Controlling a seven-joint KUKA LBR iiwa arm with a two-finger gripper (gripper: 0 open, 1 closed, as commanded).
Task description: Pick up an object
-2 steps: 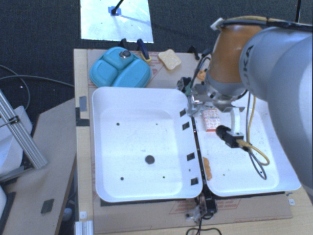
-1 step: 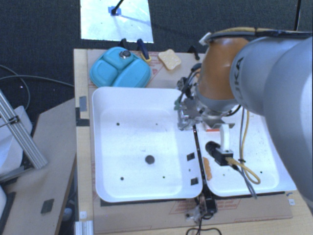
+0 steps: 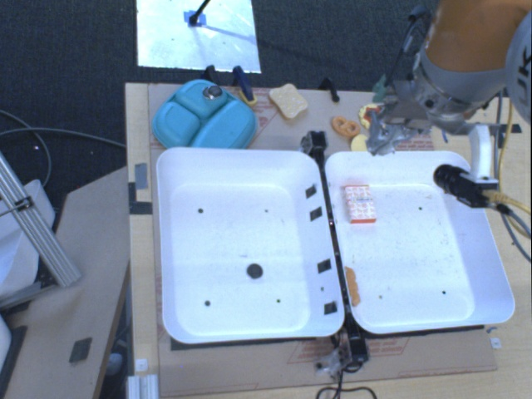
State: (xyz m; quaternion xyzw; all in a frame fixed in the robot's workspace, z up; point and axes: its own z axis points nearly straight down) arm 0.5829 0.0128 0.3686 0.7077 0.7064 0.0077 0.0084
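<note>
The tabletop [image 3: 208, 364] is tan board set on dark carpet, carrying two shallow white bins side by side. The left bin [image 3: 179, 223] holds a small dark disc [image 3: 254, 270] toward 6 o'clock, with wide bare floor around it. The right bin [image 3: 482, 281] holds a small red-and-white box [image 3: 360, 204] near its 11 o'clock corner (its printing is too small to read) and an orange piece [image 3: 352, 286] against the 8 o'clock wall. The claw [image 3: 381, 140] hangs over the right bin's 12 o'clock rim; whether it is clenched cannot be told. Beyond the bins at 12 o'clock lie a blue divided dish [image 3: 204, 116] and a toast-like slice [image 3: 288, 100].
</note>
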